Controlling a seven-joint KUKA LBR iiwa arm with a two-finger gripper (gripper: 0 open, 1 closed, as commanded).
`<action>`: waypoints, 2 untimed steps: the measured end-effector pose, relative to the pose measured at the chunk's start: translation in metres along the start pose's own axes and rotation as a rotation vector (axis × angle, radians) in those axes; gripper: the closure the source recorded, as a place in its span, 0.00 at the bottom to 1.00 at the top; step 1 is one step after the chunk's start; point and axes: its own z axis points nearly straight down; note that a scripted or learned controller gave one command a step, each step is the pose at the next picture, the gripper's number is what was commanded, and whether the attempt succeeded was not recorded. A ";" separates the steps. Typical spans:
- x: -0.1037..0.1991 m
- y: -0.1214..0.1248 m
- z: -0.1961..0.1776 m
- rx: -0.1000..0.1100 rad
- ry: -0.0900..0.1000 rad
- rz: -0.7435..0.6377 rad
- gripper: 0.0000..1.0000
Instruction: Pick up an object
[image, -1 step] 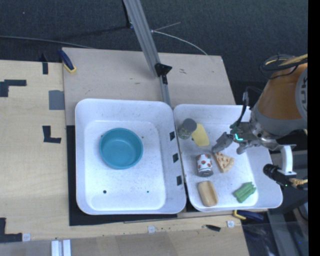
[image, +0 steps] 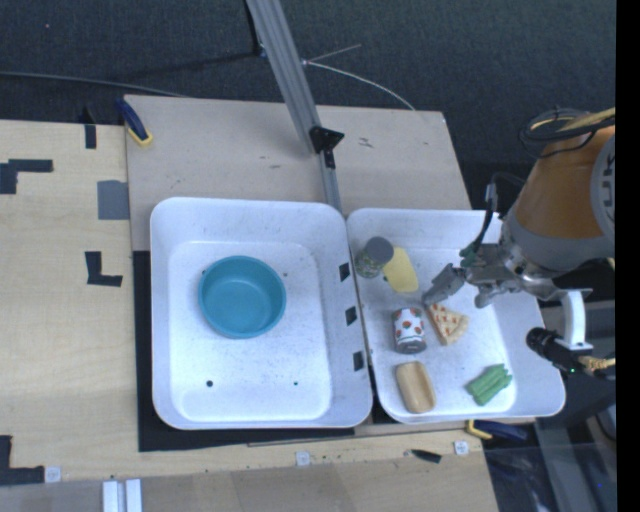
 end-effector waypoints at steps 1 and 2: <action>0.002 0.004 0.063 0.004 0.000 0.001 0.00; -0.002 0.006 0.110 -0.009 -0.008 0.004 0.00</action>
